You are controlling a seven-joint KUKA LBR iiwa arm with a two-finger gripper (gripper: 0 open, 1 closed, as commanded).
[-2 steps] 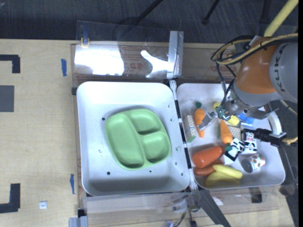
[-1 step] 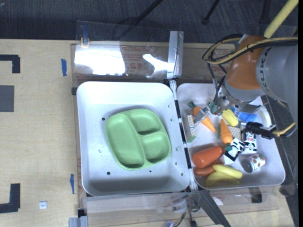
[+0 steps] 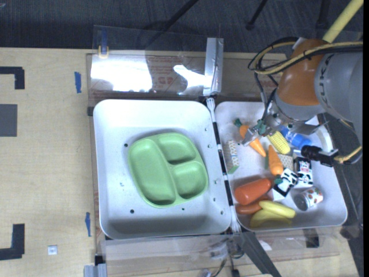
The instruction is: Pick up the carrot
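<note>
Two white bins sit side by side on a pale wooden bench. The left bin [image 3: 109,126] holds one green divided tray [image 3: 168,168]. The right bin [image 3: 337,209] holds a jumble: one carrot [image 3: 275,160] near its middle, one corn cob [image 3: 279,141] just beside it, one red pepper [image 3: 252,190] and one banana [image 3: 276,209] toward the near edge, one small cup [image 3: 308,198]. The gripper [image 3: 260,128] hangs low over the bin's far left part; whether it is open or closed cannot be told. Dark floor lies beyond.
</note>
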